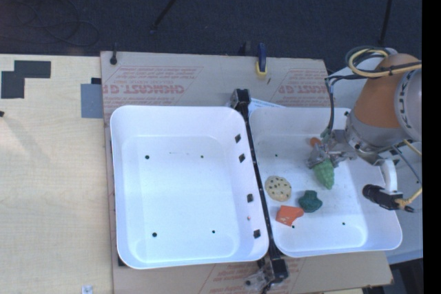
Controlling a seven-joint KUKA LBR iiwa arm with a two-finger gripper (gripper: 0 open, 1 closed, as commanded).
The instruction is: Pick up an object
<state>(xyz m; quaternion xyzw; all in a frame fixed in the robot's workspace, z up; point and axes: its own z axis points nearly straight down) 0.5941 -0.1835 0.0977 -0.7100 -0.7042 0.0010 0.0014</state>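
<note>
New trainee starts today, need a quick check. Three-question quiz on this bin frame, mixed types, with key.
1. True or false: the spotted cookie lies in the left bin.
2. Which item sits nearest the gripper? A) orange block B) light green piece C) dark teal piece
3. Fill in: all loose items lie in the ____ bin.

Key: 1 false; 2 B; 3 right.
</note>
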